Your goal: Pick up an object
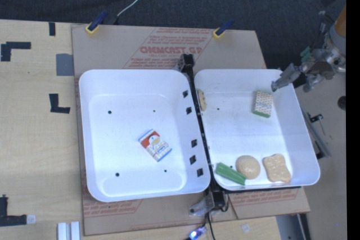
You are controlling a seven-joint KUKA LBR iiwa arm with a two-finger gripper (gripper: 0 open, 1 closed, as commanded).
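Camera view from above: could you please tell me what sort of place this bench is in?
Probably a robotics lab's grasping test bench: two shallow white plastic bins of small oddments sit on a clamped brown cardboard sheet, with a grey robot gripper reaching in.

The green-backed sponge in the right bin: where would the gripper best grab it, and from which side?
Probably from straight above, closing across the two longer sides of the sponge. It lies flat in the right bin with bare floor around it, apart from the other items, so both fingers would have room. The gripper sits just to its upper right.
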